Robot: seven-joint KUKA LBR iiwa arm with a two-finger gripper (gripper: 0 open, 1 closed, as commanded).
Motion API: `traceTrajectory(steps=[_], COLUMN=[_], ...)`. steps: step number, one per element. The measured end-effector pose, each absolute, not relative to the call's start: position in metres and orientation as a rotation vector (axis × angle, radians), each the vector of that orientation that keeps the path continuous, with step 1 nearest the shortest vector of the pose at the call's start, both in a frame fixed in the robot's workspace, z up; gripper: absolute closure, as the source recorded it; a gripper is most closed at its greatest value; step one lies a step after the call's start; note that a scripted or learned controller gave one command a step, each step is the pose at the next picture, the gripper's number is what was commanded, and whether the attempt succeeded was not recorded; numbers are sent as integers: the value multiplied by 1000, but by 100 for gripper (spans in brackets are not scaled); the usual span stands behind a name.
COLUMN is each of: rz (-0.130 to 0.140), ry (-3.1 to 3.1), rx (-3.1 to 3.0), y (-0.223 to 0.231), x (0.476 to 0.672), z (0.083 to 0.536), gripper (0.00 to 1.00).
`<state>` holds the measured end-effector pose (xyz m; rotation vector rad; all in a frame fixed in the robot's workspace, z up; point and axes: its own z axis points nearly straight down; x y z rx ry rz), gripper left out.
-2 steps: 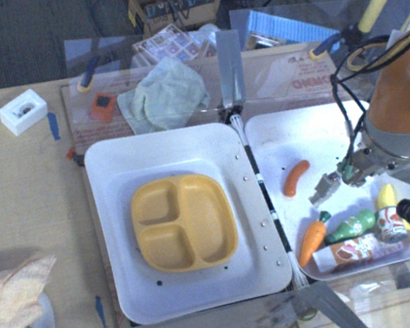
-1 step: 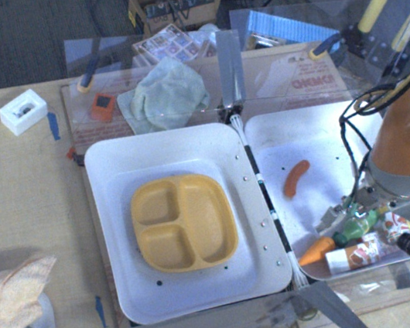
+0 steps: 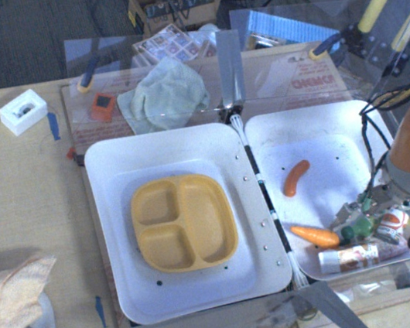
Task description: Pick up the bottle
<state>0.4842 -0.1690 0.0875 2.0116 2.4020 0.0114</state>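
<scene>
I am looking down on the right bin [image 3: 305,130], where the bottle [image 3: 356,256] is lying on its side along the near wall, long axis running roughly three to nine o'clock, cap end toward nine. The gripper [image 3: 359,212] is hanging just above it, so the bottle sits at about six o'clock from the fingertips, very near. Whether the gripper is released or clenched I cannot tell; clutter is hiding the tips.

I am judging the room as tight: a carrot [image 3: 315,236] is lying at nine o'clock of the gripper, a small green piece [image 3: 356,231] and a red-and-white packet [image 3: 393,224] are crowding between gripper and bottle, and the bin wall is backing the bottle. A sausage [image 3: 296,178] is lying well apart at eleven o'clock. The left bin [image 3: 111,168] is holding a yellow tray [image 3: 184,222].
</scene>
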Motion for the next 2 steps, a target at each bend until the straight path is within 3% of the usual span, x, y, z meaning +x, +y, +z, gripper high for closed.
traceTrajectory(steps=[1, 2], rz=[13, 0], ry=[2396, 2527], rx=[2012, 1865], y=[-171, -125], x=[486, 503], z=[97, 161], gripper=[100, 100])
